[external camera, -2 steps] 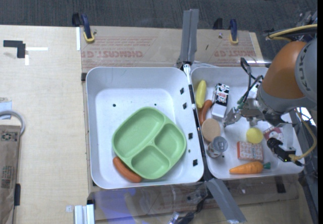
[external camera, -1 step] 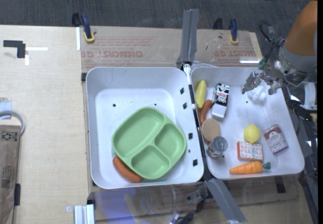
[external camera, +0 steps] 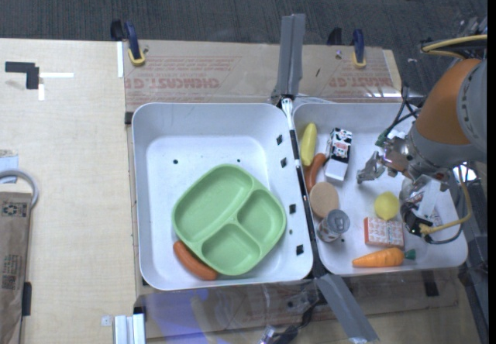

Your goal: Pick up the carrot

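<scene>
The carrot (external camera: 380, 259) is orange with a green stub at its right end. It lies flat along the front wall of the right bin (external camera: 434, 257). My gripper (external camera: 390, 182) hangs over the middle right of that bin, well behind the carrot and just above a yellow lemon (external camera: 387, 206). Its two metal fingers (external camera: 370, 169) are spread apart, open, with nothing held between them. A small red and white box (external camera: 384, 232) sits between the lemon and the carrot.
Also in the right bin are a can (external camera: 336, 224), a brown disc (external camera: 324, 198), a milk carton (external camera: 338, 155), a yellow banana (external camera: 308, 142) and a reddish sausage (external camera: 315, 172). The left bin (external camera: 155, 141) holds a green divided plate (external camera: 229, 218) and an orange sausage (external camera: 194, 260).
</scene>
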Robot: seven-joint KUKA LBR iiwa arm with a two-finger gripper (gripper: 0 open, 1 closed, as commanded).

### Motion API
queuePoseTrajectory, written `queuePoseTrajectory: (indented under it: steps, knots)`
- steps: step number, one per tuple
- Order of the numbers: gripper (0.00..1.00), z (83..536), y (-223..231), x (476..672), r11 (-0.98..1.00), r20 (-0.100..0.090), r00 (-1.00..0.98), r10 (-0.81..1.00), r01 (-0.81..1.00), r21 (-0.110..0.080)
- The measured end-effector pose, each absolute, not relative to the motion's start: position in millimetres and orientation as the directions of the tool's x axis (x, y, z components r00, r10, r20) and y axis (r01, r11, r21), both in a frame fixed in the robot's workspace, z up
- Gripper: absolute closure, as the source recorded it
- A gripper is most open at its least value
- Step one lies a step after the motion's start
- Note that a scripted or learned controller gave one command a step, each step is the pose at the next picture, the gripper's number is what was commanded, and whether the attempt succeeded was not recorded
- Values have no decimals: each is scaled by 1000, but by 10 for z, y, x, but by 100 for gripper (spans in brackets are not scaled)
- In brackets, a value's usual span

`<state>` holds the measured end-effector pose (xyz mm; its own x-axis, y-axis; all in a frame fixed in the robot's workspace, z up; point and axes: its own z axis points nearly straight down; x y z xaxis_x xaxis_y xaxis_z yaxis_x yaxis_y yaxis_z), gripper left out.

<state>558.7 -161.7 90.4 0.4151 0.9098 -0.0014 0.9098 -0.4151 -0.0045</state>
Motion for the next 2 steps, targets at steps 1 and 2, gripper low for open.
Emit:
queuePoseTrajectory:
  steps: [1, 2]
  knots:
    - [100, 989, -1624, 5582, -416, -2, 416, 910, 909, -7]
    - [100, 2095, -1183, 6530, -591, -2, 591, 807, 807, 0]
